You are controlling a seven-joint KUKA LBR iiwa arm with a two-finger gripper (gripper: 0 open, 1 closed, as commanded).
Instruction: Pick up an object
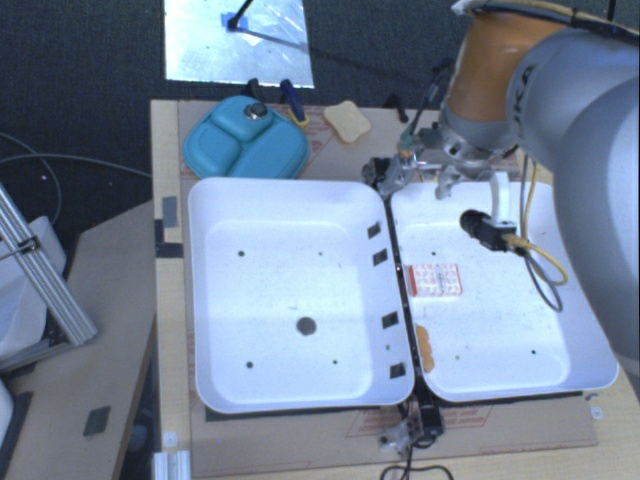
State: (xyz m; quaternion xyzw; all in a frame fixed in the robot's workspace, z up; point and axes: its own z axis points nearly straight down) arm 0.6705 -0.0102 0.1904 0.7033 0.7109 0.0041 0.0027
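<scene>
the arm (560, 108) is reaching in from the upper right of the frame, and its hand (440, 168) is hanging over the top edge of the right bin (520, 358), close to the divider between the two bins; i cannot tell from here how the hand is standing, because dark parts and cables are covering it. the things to pick are lying lower in the right bin: a small pink and white packet (436, 281) near the middle of the frame, and an orange piece (424, 348) just beside the divider, below the packet. the left bin (240, 368) is carrying only a small dark disc (306, 326). outside the bins, a blue container (246, 139) and a yellow sponge (347, 120) are resting on the surface at the top. i am judging that the packet is flat and may slip away, and the orange piece is so near the wall that the hand may strike the rim.
</scene>
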